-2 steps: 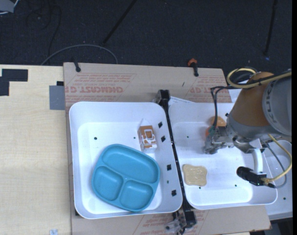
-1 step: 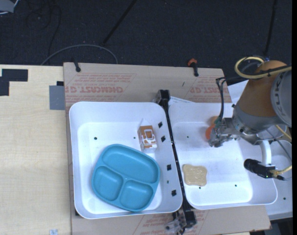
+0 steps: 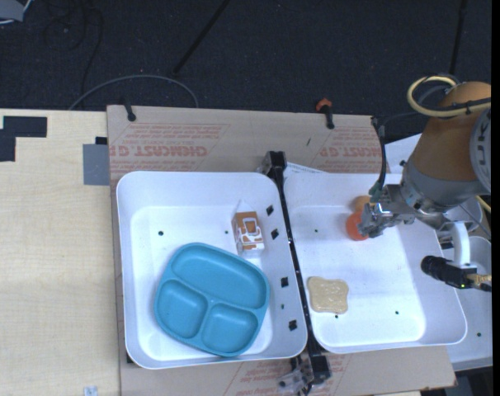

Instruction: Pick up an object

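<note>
- I'm seeing the gripper [image 3: 372, 217] sitting low in the right-hand white plastic bin [image 3: 398, 324], at that bin's 12 o'clock end, near the back wall.
- The small orange-red rounded object [image 3: 356, 225] is lying at roughly 8 o'clock from the fingertips, touching or just beside them. It looks round, so I'm reading no long axis to line up with.
- Finger spread: I can't tell. The metal tip is blurring into the object, and nothing is showing clearly between the fingers, so I'm not calling it held.
- A tan lump [image 3: 361, 202] is peeking out right behind the gripper at 11 o'clock; too hidden to identify.
- The flat beige bread-slice-shaped piece [image 3: 327, 294] is lying well apart, at 7 o'clock from the gripper, in the same bin.
- The blue three-compartment plastic tray [image 3: 210, 297] and the small orange-and-white carton [image 3: 248, 232] are sitting in the left-hand white bin [image 3: 143, 221], across the divider.
- My read: the orange-red object is the one in play.
</note>
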You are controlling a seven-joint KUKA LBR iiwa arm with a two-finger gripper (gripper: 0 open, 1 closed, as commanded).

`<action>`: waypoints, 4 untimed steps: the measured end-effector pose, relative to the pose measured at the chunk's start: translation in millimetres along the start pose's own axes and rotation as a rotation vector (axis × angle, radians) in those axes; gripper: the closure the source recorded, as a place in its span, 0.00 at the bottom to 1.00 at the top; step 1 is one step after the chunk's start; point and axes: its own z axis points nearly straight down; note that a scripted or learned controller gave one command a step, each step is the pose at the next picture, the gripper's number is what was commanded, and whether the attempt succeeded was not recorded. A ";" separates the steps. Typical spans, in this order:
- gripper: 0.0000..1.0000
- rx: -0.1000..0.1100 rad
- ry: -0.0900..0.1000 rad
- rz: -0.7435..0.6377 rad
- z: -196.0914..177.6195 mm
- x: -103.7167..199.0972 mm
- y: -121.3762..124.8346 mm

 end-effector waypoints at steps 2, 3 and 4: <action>1.00 0.005 0.002 -0.003 -51.9 43.8 5.9; 1.00 0.006 0.001 -0.002 -40.4 93.4 9.4; 1.00 0.005 0.001 -0.002 -47.8 138.6 7.0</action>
